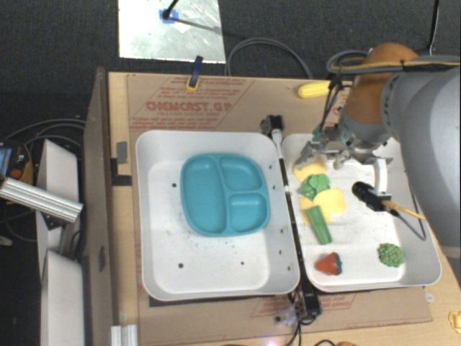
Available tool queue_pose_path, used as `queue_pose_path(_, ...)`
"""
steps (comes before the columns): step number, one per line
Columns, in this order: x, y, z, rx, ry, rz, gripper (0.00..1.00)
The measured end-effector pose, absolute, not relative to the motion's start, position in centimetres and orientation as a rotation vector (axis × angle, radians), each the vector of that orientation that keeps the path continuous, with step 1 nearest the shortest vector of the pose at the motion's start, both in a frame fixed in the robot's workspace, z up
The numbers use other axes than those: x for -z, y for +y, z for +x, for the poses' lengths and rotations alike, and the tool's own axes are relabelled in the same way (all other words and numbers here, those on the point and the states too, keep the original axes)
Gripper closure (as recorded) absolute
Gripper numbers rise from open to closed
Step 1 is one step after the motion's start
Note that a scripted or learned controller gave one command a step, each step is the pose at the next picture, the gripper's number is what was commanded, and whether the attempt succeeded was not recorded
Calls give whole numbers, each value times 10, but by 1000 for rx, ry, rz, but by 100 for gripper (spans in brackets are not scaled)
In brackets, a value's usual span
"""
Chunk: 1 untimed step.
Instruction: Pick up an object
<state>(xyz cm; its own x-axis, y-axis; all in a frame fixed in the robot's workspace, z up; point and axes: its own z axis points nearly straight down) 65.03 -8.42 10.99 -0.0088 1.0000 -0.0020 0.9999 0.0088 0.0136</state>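
We find the gripper [320, 153] low over the far end of the right bin [356, 240], beside a yellow toy [310, 170] and a green toy [314, 186], possibly touching the yellow one. Its opening, wide or narrow, we cannot tell. A strawberry [329, 264] lies near the front rim. The left bin [166, 258] holds a blue plate [223, 193].

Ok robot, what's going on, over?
Gripper over right-hand white bin, far end. Green leafy toy vegetable close by. Yellow toy pieces crowding it.
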Motion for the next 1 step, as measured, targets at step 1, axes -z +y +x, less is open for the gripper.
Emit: queue_pose_path(1,-84,-108,617,0,2221,2222,0)
